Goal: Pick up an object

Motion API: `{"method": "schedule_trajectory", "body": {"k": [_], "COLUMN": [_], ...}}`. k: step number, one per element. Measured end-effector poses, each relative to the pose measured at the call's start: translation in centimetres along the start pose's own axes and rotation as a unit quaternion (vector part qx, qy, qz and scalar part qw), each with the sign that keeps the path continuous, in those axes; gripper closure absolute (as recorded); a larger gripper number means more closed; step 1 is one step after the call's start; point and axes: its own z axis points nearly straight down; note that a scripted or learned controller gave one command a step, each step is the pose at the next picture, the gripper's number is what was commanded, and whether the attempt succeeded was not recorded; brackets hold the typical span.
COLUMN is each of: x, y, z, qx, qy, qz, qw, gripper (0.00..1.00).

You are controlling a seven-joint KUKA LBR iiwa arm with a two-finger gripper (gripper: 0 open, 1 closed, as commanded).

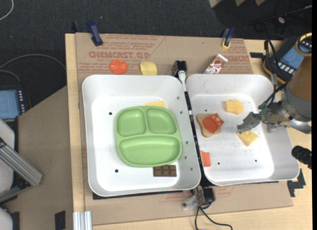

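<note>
- The gripper [249, 123] hung low over the right bin [262, 172], just above a yellow wedge [248, 137]; whether its claw was wide or narrow could not be told.
- A second yellow piece [234, 106] lay near it, and a red-topped toast [210, 124] sat to the left.
- An orange card [205, 159] lay by the bin's left wall.
- The left bin [96, 140] held a green divided plate [148, 136] and a chocolate bar [165, 171].

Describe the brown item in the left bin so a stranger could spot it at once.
Find the left white bin, which holds a green divided plate. Just below the plate, near the bin's front edge, lies a chocolate bar. It is the flat, dark brown, segmented rectangle.
</note>
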Motion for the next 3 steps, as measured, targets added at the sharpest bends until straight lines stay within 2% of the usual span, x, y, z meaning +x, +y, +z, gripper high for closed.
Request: {"method": "schedule_trajectory", "body": {"k": [1, 2, 3], "x": [-4.3, -4.3, -5.8], "y": [4.3, 3.1, 3.2], "z": [5.5, 9.3, 12.5], "qx": [0.000, 0.003, 0.003], "qy": [-0.001, 0.002, 0.001], "qz": [0.001, 0.001, 0.001], "qw": [1.0000, 1.0000, 1.0000], "gripper": [0.00, 0.00, 0.00]}}
